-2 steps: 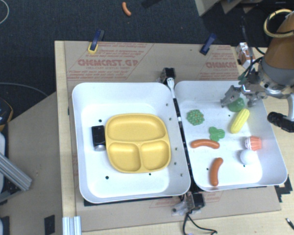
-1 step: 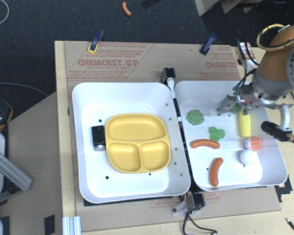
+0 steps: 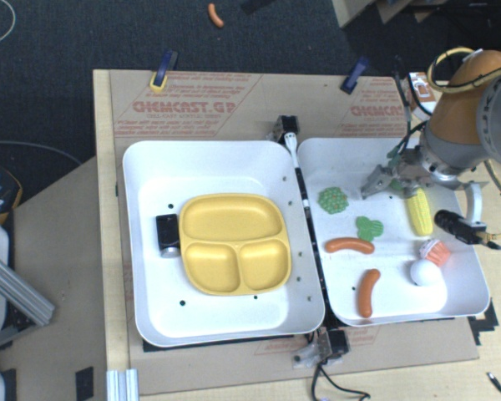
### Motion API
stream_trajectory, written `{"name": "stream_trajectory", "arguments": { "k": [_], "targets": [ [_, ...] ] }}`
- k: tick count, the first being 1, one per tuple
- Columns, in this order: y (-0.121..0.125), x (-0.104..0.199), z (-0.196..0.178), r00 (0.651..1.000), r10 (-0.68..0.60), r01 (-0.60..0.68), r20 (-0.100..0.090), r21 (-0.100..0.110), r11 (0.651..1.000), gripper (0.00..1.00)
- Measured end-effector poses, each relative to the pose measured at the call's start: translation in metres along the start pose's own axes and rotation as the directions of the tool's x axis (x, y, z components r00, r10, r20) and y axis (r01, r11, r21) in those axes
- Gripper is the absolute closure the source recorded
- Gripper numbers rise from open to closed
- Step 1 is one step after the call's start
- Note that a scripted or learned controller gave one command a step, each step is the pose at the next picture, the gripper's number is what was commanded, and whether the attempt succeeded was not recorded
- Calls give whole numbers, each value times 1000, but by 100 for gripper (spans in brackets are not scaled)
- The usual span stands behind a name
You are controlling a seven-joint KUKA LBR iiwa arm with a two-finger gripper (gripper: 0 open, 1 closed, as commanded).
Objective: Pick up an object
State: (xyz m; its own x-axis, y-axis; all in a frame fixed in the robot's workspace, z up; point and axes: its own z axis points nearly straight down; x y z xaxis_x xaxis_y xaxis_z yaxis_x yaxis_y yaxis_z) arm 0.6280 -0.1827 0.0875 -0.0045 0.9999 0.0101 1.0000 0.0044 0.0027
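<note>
We see the yellow divided tray (image 3: 233, 243) in the left bin (image 3: 142, 174). In the right bin (image 3: 463, 295), the corn cob (image 3: 418, 210) lies just beside the gripper (image 3: 384, 182), whose fingers look spread with nothing between them. Nothing is lifted yet; we judge the grasp is still ahead.

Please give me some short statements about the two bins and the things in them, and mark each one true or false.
1. The yellow tray lies in the left bin. True.
2. The corn is in the left bin. False: it lies in the right bin.
3. Two sausages lie in the right bin. True.
4. The claw holds a sausage. False: both lie on the bin floor, apart from it.
5. A black block sits left of the tray. True.
</note>
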Motion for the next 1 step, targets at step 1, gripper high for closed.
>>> {"name": "stream_trajectory", "arguments": {
  "k": [1],
  "targets": [
    [-1,-2,-10,1000,-1,1,8,-2,1000,100]
  ]
}}
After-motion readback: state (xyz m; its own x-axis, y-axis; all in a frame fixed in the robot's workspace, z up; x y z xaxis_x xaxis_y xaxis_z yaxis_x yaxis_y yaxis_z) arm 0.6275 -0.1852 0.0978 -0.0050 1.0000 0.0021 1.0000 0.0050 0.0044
